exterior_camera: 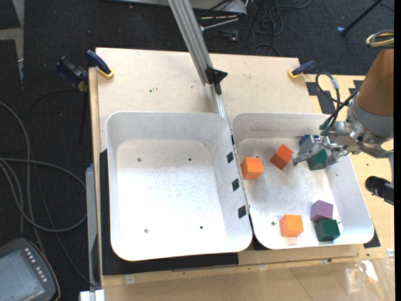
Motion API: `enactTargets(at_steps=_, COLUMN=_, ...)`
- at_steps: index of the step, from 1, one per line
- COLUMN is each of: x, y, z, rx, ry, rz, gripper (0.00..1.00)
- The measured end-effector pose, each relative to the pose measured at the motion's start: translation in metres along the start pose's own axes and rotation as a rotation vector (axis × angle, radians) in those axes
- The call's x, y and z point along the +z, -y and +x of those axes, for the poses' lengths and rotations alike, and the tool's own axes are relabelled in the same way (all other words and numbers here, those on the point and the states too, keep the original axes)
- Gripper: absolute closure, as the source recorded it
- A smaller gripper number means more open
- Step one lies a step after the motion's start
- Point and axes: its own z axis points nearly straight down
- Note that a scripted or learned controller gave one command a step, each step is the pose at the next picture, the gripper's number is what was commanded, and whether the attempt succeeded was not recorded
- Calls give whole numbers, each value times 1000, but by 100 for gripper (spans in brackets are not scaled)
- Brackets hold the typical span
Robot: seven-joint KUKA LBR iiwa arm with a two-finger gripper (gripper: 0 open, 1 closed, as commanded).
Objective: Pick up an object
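My gripper (311,152) reaches in from the right and hangs low over the far right part of the right bin (351,193). A dark green block (319,160) lies right at its tip, partly covered by it, and a small blue piece (307,140) shows just beside it. Whether the green block is held is not visible. An orange block (282,157) lies just left of the gripper, and another orange block (252,167) sits near the bin's left wall.
Near the right bin's front edge lie an orange block (291,225), a purple block (322,210) and a dark green block (327,229). The left bin (119,168) stands alongside. A metal rail (191,33) slants in from the top toward the bins' divider.
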Motion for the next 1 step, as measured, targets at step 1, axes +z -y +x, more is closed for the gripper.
enactTargets(at_steps=1, x=-2, y=-1, z=0, rx=2, ry=1, rz=-4, gripper=0)
